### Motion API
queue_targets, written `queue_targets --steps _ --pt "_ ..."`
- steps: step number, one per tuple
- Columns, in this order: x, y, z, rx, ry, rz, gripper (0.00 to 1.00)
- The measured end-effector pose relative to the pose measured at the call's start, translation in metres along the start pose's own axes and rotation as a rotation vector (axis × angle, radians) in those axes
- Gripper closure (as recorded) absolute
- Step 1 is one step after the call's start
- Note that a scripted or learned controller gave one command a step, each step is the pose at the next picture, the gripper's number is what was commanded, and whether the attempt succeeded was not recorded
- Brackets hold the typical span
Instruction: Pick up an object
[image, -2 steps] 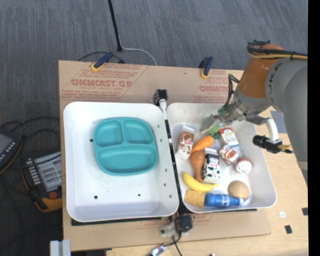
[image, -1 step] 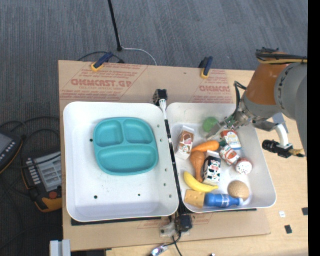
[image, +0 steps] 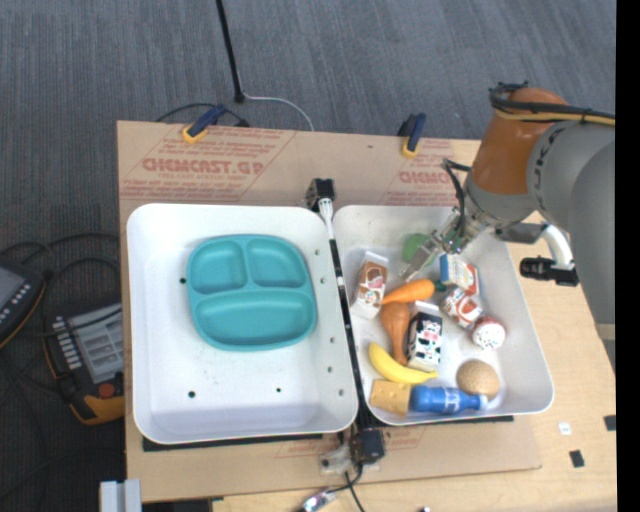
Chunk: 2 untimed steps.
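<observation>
Nearest you, at the right bin's front edge: a blue bottle on its side, touching a yellow block, with a banana just behind and a brown ball to the right. Behind those, a black-and-white carton, an orange-brown pear-shaped thing, a carrot, a small red-and-white carton, two red-and-white items and a green piece at the back. All candidates sit here, packed tight and mostly touching.

Left bin holds a teal divided plate, well apart from the action.

Gripper is low over the back of the right bin, near the green piece and a blue-and-white pack. Its tip is thin and blurred against the clutter, so you can't tell how the jaws stand, and nothing is visibly between them. Don't count this as a grasp.

Risks, as I judge them:
- Clutter: fingers coming down here likely land on two items at once and wedge or shove instead of closing.
- Round, smooth pieces can squirt out of a pinch.
- Close to the back wall: a drifting descent could clip the rim.
- Neighbours may lift partway and drop.
</observation>
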<state>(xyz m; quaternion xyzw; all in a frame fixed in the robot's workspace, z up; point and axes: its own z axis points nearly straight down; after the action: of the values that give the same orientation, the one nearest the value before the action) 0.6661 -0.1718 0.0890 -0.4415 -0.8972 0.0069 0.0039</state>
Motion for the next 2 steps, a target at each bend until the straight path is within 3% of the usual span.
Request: queue_targets --steps 1,2 --pt "0.073 -0.036 0.0 -0.023 -0.013 -0.139 0.0" --pt "0.107 -0.064 0.0 -0.026 -0.021 -0.275 0.0"
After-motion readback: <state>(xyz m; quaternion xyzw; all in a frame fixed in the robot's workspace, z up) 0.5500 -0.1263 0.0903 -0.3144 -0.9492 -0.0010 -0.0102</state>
